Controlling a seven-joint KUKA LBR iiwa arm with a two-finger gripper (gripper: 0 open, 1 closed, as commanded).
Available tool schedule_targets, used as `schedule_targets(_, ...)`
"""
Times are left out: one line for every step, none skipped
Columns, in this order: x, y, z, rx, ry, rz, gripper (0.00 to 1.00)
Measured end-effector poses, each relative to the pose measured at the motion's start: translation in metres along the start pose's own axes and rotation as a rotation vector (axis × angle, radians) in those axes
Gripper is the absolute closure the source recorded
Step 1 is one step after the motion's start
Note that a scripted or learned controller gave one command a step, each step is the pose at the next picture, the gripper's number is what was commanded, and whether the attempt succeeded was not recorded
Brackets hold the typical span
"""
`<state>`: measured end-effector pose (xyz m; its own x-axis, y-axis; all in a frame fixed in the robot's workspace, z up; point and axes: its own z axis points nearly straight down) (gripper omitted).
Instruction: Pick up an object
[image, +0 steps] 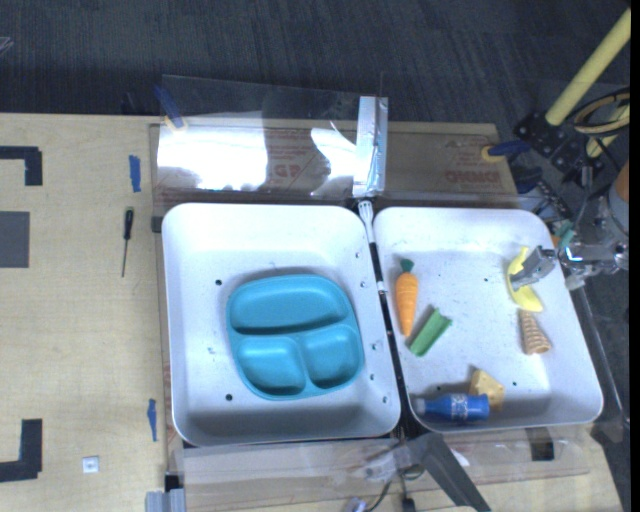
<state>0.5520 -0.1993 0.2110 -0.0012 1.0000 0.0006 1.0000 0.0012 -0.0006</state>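
Hovering at the right bin's (480, 415) far right rim, my gripper (548, 260) sits over the yellow toy (522, 281); I cannot tell how it is set. I judge the grasp not yet made. Next: descend squarely, minding the near wall; open floor lies toward the carrot (406, 297)

Claw (543, 262) over yellow toy (524, 282); blue tray (293, 333) left.

You see two white bins (190, 300) of smooth, faintly glossy plastic; the blue tray (293, 333) looks matt plastic; the bench (70, 330) is pale wood; the far clear sheet (260, 140) glares glossy.
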Motion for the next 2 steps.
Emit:
schedule_targets(-0.020,0.046,0.056,0.002,-0.001,-0.024,0.00)
schedule_targets(-0.013,-0.045,0.112,0.009,0.018,-0.017,0.00)
